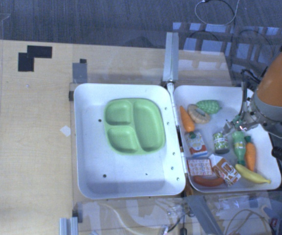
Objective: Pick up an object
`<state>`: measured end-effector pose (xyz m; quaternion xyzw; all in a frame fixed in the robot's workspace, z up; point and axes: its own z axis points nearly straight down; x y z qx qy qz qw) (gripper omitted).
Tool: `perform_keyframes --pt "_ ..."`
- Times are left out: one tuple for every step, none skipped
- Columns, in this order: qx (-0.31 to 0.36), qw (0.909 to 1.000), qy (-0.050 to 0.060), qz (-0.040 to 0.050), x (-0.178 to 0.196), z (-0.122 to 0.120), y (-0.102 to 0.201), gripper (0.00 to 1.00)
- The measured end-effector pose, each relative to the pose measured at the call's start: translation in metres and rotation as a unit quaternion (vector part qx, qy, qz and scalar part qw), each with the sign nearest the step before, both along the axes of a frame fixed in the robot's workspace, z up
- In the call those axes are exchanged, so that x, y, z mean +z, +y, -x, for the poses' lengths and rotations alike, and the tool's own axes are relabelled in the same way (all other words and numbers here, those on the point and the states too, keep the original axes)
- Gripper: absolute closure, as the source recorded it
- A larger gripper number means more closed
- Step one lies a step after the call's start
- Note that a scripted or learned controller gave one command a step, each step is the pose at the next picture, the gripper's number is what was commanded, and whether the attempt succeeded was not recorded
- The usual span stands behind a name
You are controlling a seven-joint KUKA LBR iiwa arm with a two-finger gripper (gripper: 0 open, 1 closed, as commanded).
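Banana [252, 175] at right bin's [228, 91] front | gripper [240, 124] above green bottle [238, 146], grip state unclear

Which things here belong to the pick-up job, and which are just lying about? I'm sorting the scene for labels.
Job:
- gripper
- right bin
- green bottle
- small can
- two carrots
- banana
- snack boxes

Lying about:
- left bin
- green divided plate
- cables
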<state>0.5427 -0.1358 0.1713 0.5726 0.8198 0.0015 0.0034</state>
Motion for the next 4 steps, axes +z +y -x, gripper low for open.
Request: perform_keyframes --pt "0.013 0.9999 0.000 -0.0012 0.054 0.011 0.146 1.00" --pt "0.013 0.9999 0.000 -0.0011 0.054 0.011 0.145 0.00" --pt "0.014 0.9999 0.002 -0.0002 0.005 0.011 0.023 0.00" --pt "-0.049 0.9988 -0.003 -0.0002 -0.062 0.032 0.024 0.00"
